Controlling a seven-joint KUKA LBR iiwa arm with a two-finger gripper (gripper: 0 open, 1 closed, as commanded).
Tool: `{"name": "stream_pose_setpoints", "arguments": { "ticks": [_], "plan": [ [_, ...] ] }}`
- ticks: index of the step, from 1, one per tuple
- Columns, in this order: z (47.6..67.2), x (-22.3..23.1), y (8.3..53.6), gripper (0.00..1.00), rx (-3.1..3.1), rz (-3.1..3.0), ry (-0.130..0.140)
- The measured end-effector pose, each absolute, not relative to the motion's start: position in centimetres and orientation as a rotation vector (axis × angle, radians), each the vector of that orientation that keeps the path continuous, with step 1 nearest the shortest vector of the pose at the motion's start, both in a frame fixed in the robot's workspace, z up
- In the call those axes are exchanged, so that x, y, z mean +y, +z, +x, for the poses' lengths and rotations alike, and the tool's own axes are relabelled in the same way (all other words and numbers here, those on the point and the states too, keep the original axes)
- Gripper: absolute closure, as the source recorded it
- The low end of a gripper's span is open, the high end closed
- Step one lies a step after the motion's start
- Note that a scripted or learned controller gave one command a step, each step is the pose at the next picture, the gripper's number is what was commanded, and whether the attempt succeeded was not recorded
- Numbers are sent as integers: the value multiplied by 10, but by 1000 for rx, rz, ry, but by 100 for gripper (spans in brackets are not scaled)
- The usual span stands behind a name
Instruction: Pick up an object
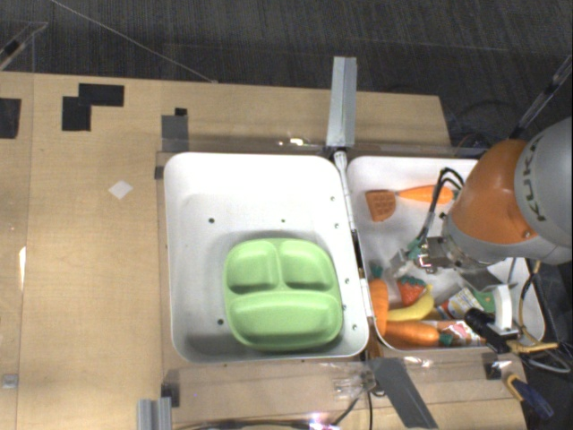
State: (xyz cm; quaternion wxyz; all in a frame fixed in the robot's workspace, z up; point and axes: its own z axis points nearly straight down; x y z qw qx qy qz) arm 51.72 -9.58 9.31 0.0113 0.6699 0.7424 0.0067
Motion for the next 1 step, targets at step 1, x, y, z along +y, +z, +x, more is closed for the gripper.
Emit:
{"name": "stream_pose_setpoints", "arguments": {
  "ticks": [1],
  "plan": [
    [557,-49,186,0,2348,2081,7]
  ]
}}
